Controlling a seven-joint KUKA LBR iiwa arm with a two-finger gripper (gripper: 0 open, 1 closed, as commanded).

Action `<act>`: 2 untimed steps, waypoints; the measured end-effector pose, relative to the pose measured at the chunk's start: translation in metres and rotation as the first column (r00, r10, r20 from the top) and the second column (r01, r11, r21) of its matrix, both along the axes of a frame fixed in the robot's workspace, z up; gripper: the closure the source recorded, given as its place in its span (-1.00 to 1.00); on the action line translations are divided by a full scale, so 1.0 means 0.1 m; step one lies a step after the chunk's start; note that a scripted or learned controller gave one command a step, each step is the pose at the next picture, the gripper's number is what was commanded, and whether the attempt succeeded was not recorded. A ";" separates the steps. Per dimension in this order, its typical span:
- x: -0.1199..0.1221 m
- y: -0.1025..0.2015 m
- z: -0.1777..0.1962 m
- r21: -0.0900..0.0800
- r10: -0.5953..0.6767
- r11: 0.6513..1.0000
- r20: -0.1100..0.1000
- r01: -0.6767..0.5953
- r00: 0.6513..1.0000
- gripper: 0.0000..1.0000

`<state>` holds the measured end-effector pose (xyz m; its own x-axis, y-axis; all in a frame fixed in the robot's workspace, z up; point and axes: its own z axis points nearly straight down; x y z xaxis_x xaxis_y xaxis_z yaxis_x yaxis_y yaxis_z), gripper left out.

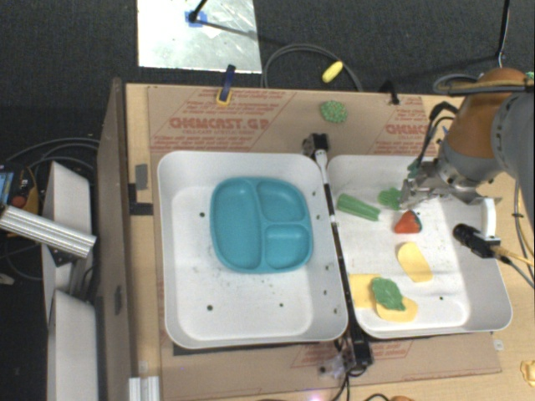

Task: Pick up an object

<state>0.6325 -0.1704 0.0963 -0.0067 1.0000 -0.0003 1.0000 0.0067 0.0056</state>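
Observation:
My gripper (410,197) hangs low in the right bin (476,303), near its back. It sits right above a small red strawberry-like piece (408,221) and beside a round green piece (389,197). A long green piece (359,208) lies to the left by the bin's wall. A yellow wedge (414,261) lies toward the front. At the front, a dark green leafy piece (387,291) rests on a flat yellow piece (364,290). I see nothing between the fingers.
The left bin (188,307) holds a teal divided plate (260,225). A black tool part (473,241) juts over the right bin's right side. On the cardboard behind the bins lies a green round thing (334,111). Cables run along the back.

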 end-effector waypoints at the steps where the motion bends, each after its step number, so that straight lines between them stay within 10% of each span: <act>1: 0.00 0.00 -0.01 0.000 0.000 1.000 -0.001 0.000 1.000 -1.00; 2: -0.30 0.13 -0.13 0.001 -0.006 1.000 -0.007 0.006 1.000 -1.00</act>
<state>0.6027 -0.1577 0.0836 -0.0010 1.0000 0.0004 1.0000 0.0010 -0.0015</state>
